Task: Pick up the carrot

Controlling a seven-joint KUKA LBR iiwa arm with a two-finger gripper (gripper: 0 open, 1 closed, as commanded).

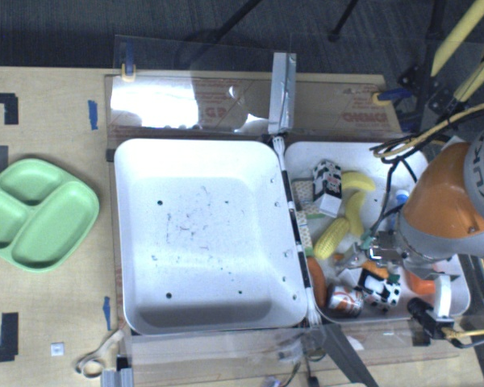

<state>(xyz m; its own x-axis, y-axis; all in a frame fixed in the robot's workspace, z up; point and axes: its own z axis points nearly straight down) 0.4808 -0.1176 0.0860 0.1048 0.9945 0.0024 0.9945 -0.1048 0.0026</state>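
I am seeing the carrot [315, 274] lying against the left wall of the right bin [305, 153], toward its near-left corner, a narrow orange strip running along the divider. Just to its right the corn [331, 238] is lying at a slant, and past that a banana [354, 198] is curving up toward the far wall. A black-and-white cow toy [328, 178] is sitting near the bin's far-left corner, beside a small card or packet [303, 192]. At the near edge a round red-and-white thing [344, 299] is resting next to a black-and-white ball [382, 292], both close to the carrot's lower end. Another orange thing [421, 283] is peeking out under the arm toward the near-right corner.

The left bin [202, 232] is sitting just beside it, walls touching. A green divided plate [39, 214] is resting on the tabletop [48, 103] near its left edge, well apart from the bins.

The arm [445, 208] is reaching in from the right, its orange band hanging over the right bin's right half. The gripper [377, 253] is pointing down near the bin's middle, right of the corn and apart from the carrot. I cannot tell how the fingers are standing.
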